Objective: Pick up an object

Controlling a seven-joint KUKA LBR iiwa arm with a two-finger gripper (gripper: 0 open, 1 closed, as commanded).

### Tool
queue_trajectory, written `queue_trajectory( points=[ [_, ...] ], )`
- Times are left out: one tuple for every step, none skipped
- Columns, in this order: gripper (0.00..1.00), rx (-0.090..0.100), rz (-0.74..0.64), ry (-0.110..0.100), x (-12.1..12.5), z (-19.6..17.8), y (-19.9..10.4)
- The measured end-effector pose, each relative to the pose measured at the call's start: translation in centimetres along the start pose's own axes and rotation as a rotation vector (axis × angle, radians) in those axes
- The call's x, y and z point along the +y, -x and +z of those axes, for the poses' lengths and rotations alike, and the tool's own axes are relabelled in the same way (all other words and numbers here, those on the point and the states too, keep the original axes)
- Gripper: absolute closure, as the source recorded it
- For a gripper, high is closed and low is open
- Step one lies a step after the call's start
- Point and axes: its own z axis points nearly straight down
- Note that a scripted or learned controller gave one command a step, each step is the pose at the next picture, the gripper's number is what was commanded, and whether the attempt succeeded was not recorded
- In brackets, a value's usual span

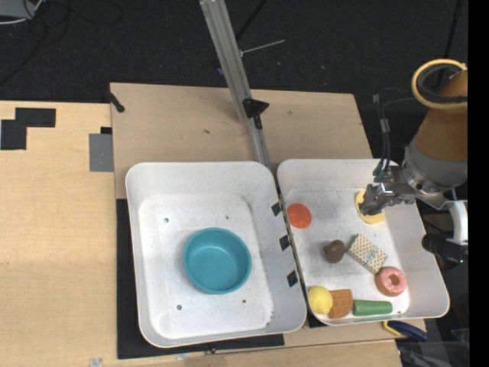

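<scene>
Camera view: gripper [374, 199] sits low in the right bin [336, 176], right over a small yellow piece [372, 215] near the far right side. Can't tell its state from this angle. Likely the grasp step. Advice: centre on the yellow piece, descend straight, close fully before lifting, and keep clear of the patterned block [367, 252] nearby.

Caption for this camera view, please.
Gripper poised over a yellow object in the right bin; teal bowl in the left bin.
</scene>
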Motion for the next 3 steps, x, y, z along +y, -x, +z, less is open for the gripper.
queue_trajectory(
  points=[
    [1.00,0.000,-0.003,-0.002,0.5,0.6,-5.1],
    [1.00,0.001,-0.003,-0.002,0.1,0.7,-10.0],
    [1.00,0.001,-0.003,-0.001,0.3,-1.2,-14.7]
  ],
)
